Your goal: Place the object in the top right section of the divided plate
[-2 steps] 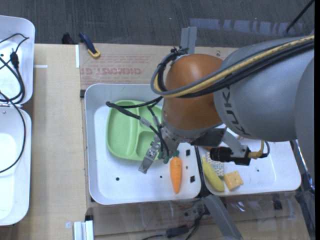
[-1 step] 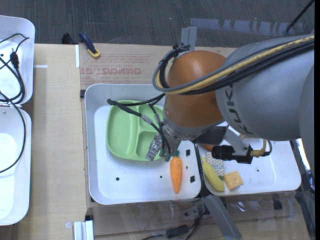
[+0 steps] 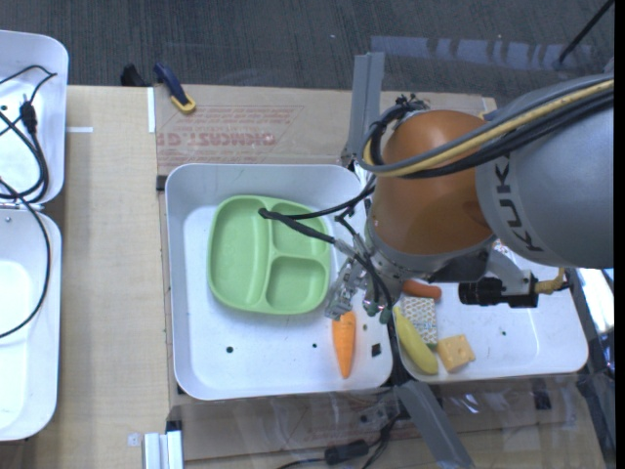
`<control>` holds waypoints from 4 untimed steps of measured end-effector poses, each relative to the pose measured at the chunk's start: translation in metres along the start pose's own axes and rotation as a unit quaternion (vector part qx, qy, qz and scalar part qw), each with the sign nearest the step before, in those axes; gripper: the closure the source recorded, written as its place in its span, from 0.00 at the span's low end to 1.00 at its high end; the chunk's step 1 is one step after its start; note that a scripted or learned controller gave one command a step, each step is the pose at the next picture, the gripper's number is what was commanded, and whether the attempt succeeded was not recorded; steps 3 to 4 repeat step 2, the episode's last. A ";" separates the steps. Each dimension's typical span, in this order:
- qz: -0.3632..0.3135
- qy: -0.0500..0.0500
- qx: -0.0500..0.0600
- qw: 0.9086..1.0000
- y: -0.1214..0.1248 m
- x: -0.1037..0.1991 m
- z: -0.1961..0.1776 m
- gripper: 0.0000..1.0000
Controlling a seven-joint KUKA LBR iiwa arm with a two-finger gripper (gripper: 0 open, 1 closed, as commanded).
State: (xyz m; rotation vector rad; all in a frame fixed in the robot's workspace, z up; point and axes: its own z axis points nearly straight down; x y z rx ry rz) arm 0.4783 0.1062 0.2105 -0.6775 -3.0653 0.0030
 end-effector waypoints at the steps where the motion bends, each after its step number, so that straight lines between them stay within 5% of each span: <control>1: -0.088 -0.001 0.000 0.996 0.065 0.021 0.008 1.00; 2: -0.179 -0.002 -0.001 0.984 0.061 -0.002 -0.004 1.00; 4: -0.179 -0.002 -0.001 0.984 0.061 -0.002 -0.004 1.00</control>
